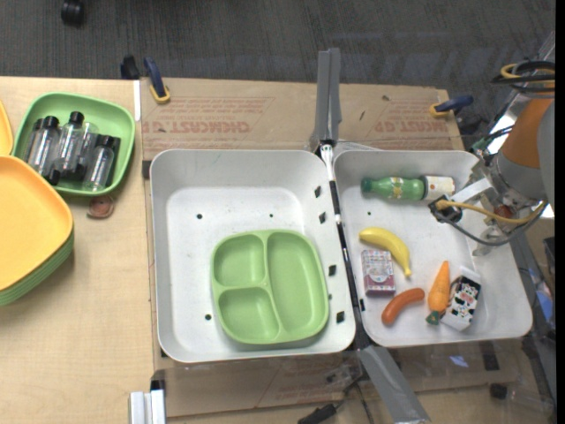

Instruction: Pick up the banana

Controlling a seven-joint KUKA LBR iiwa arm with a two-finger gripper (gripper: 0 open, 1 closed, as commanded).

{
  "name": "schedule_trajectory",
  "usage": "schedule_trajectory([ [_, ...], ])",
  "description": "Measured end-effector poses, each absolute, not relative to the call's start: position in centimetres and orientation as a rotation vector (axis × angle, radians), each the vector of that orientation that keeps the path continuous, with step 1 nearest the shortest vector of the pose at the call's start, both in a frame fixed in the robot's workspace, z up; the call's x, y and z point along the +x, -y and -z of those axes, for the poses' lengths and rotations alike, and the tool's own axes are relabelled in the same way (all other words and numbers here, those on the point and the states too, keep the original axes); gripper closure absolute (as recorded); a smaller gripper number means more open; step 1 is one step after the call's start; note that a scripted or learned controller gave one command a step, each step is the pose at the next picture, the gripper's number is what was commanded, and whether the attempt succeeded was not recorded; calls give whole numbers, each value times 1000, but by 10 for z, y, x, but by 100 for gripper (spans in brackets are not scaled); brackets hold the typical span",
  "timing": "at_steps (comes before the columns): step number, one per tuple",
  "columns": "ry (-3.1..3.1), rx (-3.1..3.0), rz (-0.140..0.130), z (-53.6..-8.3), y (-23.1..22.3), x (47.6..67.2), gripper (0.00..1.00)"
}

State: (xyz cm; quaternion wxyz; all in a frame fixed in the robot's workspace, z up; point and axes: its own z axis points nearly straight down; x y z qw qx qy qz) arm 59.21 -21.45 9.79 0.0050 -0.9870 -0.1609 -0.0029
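Robotics lab, cardboard-topped bench w/ clamps, two white bins, office chair castor, carpet.

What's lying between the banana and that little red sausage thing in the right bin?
In the camera view, a small pink printed box lies just left of the line from the banana down to the sausage; the stretch itself is bare white bin floor.

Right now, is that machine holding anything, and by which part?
Nothing looks held. The banana lies loose in the right bin, apart from the arm at the bin's far right edge. The bottle and carrot lie free too.
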Motion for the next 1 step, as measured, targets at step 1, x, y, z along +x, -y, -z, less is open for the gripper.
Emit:
schedule_trajectory([
  [1,506,-3094,0,-105,216,590,100],
])
